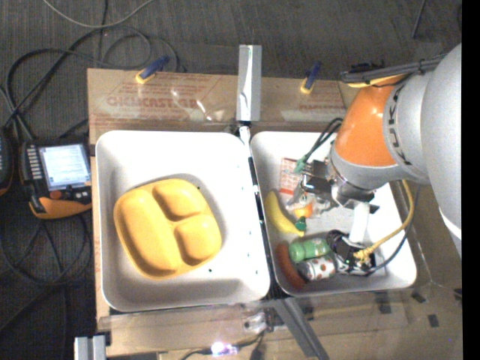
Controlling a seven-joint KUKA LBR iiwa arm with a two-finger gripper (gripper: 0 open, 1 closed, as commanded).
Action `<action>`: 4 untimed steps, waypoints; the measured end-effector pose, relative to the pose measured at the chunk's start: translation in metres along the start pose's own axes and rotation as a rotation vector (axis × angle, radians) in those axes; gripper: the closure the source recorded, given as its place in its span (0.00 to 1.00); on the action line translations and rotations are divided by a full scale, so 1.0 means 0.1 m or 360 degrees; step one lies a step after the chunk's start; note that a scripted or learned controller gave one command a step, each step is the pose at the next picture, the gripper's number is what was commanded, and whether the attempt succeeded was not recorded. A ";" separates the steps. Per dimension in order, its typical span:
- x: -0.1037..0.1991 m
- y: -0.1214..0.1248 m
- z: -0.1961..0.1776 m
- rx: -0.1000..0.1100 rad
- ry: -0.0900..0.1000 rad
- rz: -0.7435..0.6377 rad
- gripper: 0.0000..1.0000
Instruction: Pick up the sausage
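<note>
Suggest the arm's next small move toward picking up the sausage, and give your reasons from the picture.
Probably shift the gripper toward the near-left corner of the right bin. The sausage lies there against the bin's left wall, beside the green bottle, while the gripper hangs farther back over the banana.

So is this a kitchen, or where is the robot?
Probably a robot lab or workshop, not a kitchen. The robot arm reaches over two white bins on a bench, cables trail across a carpeted floor, and a small control screen sits beside the bench. The food looks like toys.
</note>
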State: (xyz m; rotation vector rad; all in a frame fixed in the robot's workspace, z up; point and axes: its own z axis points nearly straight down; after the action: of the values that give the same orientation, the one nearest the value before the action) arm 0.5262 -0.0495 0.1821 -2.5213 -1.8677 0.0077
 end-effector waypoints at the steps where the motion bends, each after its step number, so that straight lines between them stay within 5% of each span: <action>1: 0.98 -0.76 -0.22 -0.0001 -0.0001 -0.0318 1.00; 2: 1.83 -1.02 0.36 0.0001 -0.0004 -0.0466 1.00; 3: 2.46 -1.06 -0.30 -0.0006 -0.0009 -0.0138 1.00; 4: 2.42 -1.12 0.45 0.0000 -0.0008 -0.0117 1.00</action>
State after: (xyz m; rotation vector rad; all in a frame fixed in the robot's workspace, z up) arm 0.4893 0.2142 0.1370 -2.4529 -1.9612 0.0136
